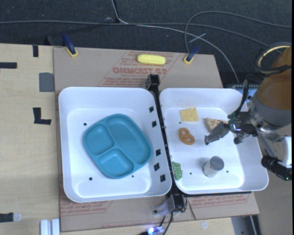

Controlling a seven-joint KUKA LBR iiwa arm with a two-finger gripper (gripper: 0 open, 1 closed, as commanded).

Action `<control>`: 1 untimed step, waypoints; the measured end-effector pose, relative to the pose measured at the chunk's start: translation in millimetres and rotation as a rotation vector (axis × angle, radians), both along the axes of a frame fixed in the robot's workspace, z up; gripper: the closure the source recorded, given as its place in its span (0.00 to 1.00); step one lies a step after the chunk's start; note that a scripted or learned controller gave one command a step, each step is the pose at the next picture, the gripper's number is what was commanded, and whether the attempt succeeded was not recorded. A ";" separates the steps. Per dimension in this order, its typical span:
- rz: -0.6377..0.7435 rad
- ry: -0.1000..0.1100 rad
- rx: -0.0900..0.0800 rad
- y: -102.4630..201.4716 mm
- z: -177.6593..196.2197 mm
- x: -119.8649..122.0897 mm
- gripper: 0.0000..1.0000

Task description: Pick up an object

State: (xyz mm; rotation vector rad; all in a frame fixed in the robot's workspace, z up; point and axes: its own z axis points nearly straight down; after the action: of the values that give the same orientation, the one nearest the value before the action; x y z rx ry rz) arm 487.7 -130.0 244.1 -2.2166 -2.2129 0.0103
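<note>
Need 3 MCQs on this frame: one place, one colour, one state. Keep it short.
1. Where does the blue tray lie?
A. right bin
B. left bin
C. on the cardboard

2. What colour is the square slice in the right bin?
A. yellow
B. red
C. black

3. How does the small can stand?
A. crushed flat
B. inside the blue tray
C. upright on the bin floor

Answers: 1 B, the tray fills the middle of the left bin. 2 A, it is pale yellow, near the bin's top. 3 C, its round top faces up, low in the right bin.
</note>
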 end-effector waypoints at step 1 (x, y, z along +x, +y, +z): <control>0.003 -0.010 -0.002 0.1 4.4 2.1 0.00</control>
State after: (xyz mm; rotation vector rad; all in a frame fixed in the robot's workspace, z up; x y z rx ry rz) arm 489.8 -129.9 248.5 -2.2189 -2.2218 0.0015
